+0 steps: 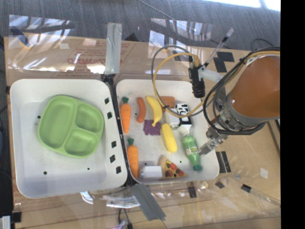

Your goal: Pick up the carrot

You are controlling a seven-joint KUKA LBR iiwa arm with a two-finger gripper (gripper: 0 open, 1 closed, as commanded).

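Left bin (19, 142), farthest from the jaws: green divided plate (71, 125), not relevant.

Right bin (143, 84), along the wall farthest from the jaws: two carrots. The far carrot (125, 117) and the near carrot (133, 160) both lie flat with the long axis running along that wall, green tops toward the far edge of the view. They sit end to end, apart, each just beside the wall.

Between the carrots and the jaws: sausage (141, 109), banana (155, 109), purple piece (151, 127), corn (169, 137), white box (151, 171), pizza slice (172, 169), then green bottle (191, 151) closest to the jaws.

The arm (255, 92) sits over the bin's right edge. A grey part at its lower end is near the bottle, and the jaws look to be there. Released or clenched: cannot tell. No object visible in them.

Key relation: both carrots lie across the whole bin from the jaws, on the opposite side, well apart. The near carrot looks roughly level with the jaws, so probably the shorter reach. A grasp would likely close across the carrot's width. The wall beside it leaves little room.
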